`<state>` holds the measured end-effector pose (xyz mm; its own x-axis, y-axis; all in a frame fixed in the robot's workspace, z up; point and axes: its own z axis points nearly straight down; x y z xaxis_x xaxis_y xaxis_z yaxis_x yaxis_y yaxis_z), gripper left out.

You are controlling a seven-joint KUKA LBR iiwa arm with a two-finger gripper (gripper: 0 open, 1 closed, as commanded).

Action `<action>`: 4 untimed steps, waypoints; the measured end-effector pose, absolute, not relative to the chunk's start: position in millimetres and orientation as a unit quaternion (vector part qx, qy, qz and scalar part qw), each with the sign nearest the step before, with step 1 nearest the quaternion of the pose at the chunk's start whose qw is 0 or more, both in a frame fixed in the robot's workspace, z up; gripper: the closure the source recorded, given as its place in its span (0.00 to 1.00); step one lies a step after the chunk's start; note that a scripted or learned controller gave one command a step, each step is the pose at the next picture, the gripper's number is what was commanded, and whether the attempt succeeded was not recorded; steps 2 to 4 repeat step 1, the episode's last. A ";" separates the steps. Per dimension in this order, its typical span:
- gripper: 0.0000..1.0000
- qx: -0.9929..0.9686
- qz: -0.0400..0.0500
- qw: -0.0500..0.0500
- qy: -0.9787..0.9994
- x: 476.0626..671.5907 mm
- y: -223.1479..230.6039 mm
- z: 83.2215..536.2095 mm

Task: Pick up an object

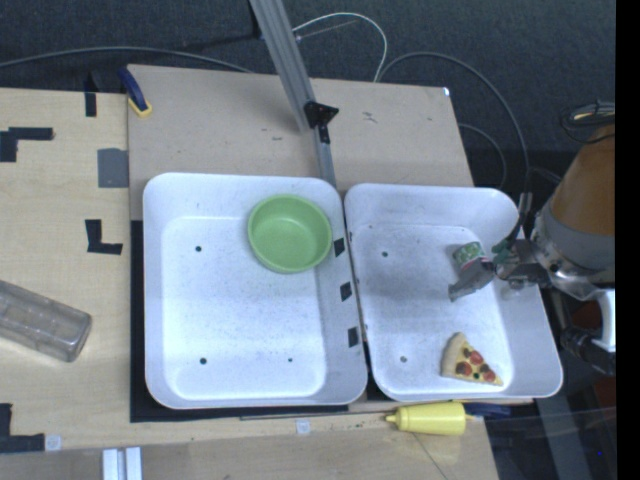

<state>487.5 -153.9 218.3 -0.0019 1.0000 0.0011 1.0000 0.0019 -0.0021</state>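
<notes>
Gripper (478,273) sits in the right bin (420,208), beside a small green object (467,255). Finger state: cannot tell. Pizza slice toy (468,359) lies nearer the bin's front rim.

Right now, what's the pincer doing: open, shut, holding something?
Pincer: low in the right bin, beside a small green object; whether it is open, shut or holding that object cannot be told.
</notes>
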 end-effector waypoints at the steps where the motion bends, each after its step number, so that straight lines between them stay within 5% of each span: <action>1: 0.00 -0.707 0.000 0.001 -0.708 487.5 -154.0 218.4; 4: 0.00 -0.707 0.000 0.001 -0.708 487.5 -154.0 218.4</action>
